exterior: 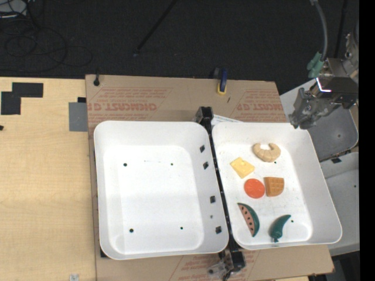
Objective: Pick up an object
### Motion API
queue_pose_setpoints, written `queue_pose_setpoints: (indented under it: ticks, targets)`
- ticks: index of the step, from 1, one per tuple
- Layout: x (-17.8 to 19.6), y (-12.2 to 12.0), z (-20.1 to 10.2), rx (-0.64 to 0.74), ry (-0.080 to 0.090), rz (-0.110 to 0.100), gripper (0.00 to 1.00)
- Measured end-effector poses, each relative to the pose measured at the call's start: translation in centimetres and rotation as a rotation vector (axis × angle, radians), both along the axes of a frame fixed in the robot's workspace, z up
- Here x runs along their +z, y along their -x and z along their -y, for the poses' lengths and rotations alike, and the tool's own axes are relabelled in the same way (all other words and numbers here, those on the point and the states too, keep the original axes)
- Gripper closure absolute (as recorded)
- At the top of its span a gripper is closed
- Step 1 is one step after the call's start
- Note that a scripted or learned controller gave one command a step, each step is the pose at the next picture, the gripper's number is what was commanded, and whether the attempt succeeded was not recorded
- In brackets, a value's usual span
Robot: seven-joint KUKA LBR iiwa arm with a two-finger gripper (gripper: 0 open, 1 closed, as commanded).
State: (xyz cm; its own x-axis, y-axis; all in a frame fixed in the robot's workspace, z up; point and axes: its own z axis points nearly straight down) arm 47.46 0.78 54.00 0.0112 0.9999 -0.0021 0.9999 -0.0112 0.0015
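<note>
Several toy foods lie in the right bin (325, 215): a beige croissant (266, 152), a yellow cheese wedge (242, 167), an orange-red disc (254, 188), a brown waffle square (274, 186), a watermelon slice (249, 218) and a green pepper (279, 227). My gripper (300, 117) hangs outside that bin, just past its far right corner and well above the objects. It is apart from all of them, and the croissant is the nearest. Nothing is seen in its grasp.
The left bin (105, 186) stands beside the right one, with a black clip strip (212, 180) along the divide. Both rest on a cardboard sheet (152, 101) on the wooden bench (41, 186). A blue and yellow clamp (221, 81) sits at the cardboard's far edge.
</note>
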Motion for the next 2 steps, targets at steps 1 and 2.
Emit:
queue_pose_setpoints:
  ticks: [1,2]
  targets:
    - [-13.2,-1.3,-4.9,0.015,0.0,-0.019,1.0]
    - [-8.8,-2.1,-11.2,0.017,-0.003,-0.002,1.0]
